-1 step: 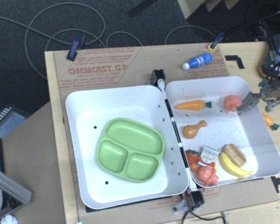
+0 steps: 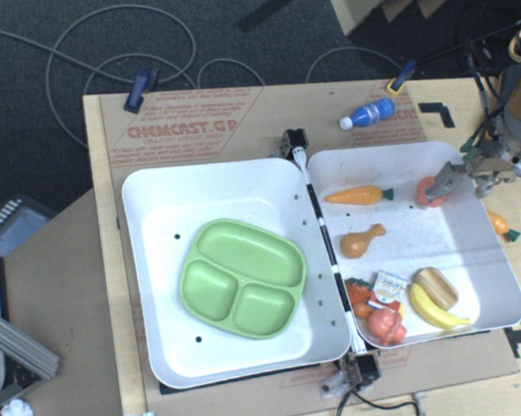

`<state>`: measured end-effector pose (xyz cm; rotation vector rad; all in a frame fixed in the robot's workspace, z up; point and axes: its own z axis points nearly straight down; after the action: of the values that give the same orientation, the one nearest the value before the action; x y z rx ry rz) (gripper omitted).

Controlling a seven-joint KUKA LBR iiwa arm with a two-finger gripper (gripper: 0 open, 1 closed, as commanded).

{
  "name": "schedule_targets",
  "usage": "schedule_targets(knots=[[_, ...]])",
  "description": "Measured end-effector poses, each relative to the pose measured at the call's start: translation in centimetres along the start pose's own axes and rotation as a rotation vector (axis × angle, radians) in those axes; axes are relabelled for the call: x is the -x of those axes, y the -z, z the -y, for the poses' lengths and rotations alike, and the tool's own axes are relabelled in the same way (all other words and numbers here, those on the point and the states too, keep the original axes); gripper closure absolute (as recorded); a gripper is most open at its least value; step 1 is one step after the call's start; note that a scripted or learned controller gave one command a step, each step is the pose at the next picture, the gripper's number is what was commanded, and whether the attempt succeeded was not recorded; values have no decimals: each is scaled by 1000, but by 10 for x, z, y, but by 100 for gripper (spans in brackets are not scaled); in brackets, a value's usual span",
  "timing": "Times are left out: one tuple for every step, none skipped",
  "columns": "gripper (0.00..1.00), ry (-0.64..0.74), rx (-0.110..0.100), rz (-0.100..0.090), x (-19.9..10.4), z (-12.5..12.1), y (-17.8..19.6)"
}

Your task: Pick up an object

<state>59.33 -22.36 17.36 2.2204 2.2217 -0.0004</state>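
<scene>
A small red object [image 2: 432, 194] sits between the fingers of the gripper [image 2: 439, 189] at the far right of the right bin [image 2: 484, 315], so the gripper appears clenched on it; the lift looks barely begun, and raising it clear is left. The same bin holds a carrot [image 2: 354, 197], drumstick [image 2: 362, 239], banana [image 2: 437, 309] and hot dog [image 2: 436, 287]. The left bin [image 2: 153, 211] holds a green divided plate [image 2: 241, 278].
</scene>
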Motion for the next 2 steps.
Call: schedule_targets(knots=[[0,2,-3,-6,-13,-38,-91],[0,1,4,1,-57,-64,-88]])
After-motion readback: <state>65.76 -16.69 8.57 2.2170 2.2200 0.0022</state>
